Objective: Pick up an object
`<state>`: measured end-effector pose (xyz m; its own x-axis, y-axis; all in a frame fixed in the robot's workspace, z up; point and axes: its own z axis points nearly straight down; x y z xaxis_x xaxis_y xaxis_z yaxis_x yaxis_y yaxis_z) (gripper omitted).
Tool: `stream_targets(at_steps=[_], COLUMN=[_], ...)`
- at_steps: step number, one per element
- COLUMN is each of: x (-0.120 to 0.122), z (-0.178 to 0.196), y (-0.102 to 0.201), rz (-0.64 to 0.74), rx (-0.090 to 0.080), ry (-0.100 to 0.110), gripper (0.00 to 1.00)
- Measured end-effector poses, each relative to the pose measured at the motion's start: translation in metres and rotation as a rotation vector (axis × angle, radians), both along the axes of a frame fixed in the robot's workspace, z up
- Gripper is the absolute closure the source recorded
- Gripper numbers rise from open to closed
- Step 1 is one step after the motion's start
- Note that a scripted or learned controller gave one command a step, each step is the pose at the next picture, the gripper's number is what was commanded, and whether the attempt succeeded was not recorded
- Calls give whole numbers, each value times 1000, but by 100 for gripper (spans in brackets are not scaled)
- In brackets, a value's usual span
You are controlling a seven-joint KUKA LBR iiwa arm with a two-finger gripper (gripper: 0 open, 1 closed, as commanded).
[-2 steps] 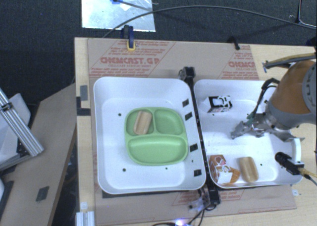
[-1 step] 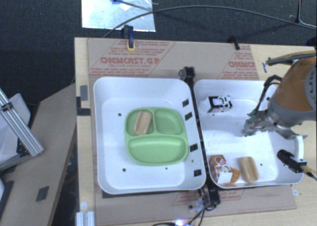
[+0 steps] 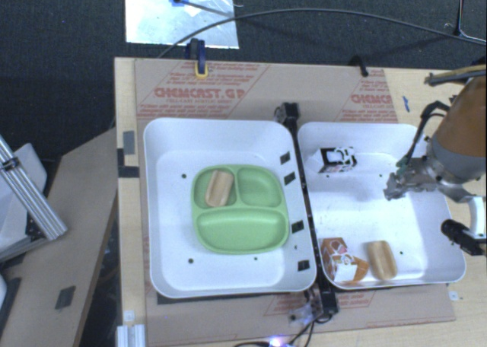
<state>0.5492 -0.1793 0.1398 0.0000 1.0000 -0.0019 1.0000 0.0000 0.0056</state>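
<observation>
Gripper over right bin, jaw state unclear

Near edge of right bin (image 3: 437, 273): wrapped snack (image 3: 342, 260) beside bread roll (image 3: 381, 259), apart. Left bin (image 3: 163, 208) holds green divided plate (image 3: 251, 231) w/ second roll (image 3: 219, 187) in upper-left compartment. Gripper (image 3: 394, 187) at mid-right of right bin; jaw gap can't be judged. Far: black-white item (image 3: 337, 159) near back wall.

There are two white bins, the left bin (image 3: 163, 208) and the right bin (image 3: 365, 186). One green plate (image 3: 242, 224) with three compartments is there. I count two bread rolls (image 3: 219, 187) (image 3: 381, 259), one wrapped snack (image 3: 342, 260) and one small black-and-white object (image 3: 337, 158). One gripper (image 3: 397, 186) is present.
</observation>
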Motion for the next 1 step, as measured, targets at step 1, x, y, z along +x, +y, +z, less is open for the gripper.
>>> stream_targets(at_steps=[1], x=[3], z=[44], y=[1], rz=[4], rx=[0], ry=[-1], gripper=[100])
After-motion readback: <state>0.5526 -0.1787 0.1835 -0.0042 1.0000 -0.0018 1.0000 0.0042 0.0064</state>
